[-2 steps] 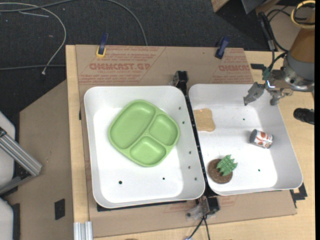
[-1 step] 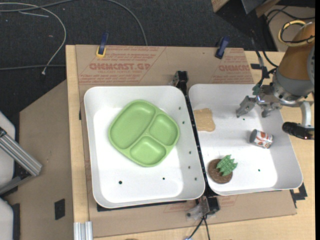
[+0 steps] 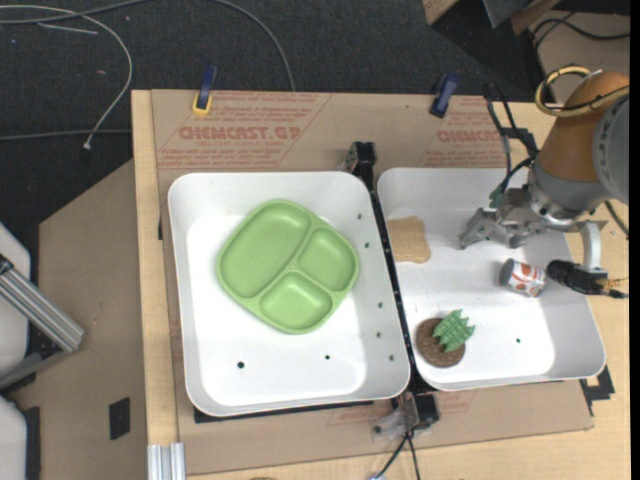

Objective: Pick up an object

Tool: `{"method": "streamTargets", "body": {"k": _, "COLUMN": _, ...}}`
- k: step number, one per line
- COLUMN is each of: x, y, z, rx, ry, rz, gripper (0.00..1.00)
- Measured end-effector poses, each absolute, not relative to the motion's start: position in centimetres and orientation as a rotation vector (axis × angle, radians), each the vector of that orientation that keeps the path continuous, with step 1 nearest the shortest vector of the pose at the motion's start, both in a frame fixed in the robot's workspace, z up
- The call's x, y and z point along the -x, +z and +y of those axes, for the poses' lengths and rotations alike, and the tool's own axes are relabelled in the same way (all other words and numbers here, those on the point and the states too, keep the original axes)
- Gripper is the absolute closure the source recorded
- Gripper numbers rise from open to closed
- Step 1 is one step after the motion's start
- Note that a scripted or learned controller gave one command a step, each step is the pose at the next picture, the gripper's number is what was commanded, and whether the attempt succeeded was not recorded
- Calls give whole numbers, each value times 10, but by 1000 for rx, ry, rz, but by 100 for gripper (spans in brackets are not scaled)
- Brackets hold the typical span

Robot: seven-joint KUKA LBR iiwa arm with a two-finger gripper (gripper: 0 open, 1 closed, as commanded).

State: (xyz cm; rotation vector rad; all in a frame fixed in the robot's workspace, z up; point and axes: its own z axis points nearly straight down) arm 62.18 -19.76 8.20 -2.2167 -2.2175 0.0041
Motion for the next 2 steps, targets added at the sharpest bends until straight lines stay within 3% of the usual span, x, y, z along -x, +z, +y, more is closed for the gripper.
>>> {"method": "streamTargets", "body": {"k": 1, "x": -624, "y": 97, "z": -198, "rx": 2220, "ry": -2, "rz": -2223, "gripper": 100}}
{"method": "streamTargets", "body": {"k": 2, "x": -621, "y": 161, "z": -202, "rx": 2227, "ry": -5, "rz": -2225, "gripper": 100}}
